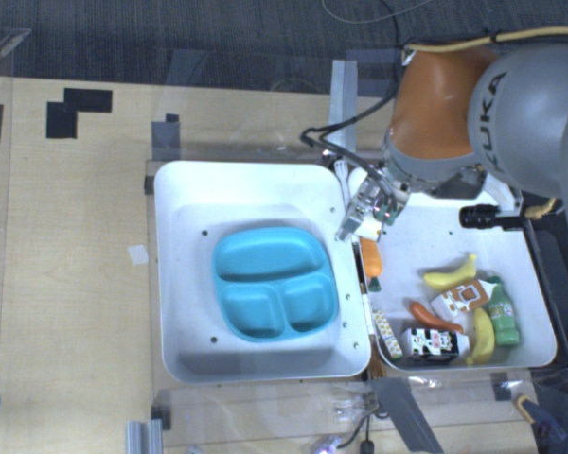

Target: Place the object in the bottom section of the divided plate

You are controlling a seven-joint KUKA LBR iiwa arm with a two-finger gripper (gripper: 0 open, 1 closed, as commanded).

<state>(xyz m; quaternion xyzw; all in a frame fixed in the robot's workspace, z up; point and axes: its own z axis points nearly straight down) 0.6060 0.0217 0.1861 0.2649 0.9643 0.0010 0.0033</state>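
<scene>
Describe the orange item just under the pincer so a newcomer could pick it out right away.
Start at the right white bin, beside the one with the blue divided plate. Along its left wall, just below the pincer, lies the carrot. It is a short orange piece lying alone, apart from the bananas and packets heaped at the bin's lower right.

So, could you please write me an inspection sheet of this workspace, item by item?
Surface: wooden bench bearing two white bins, left bin and right bin.
Job's things: blue divided plate in the left bin; orange carrot-like object at the right bin's left edge, just below the end effector.
Clutter: two bananas, a green bottle, small packages, all in the right bin.
End effector: over the divider between the bins; grasp unclear.
Cables: black cable on the floor; yellow hose along the arm.
Surroundings: dark carpet, black tape marks.
</scene>
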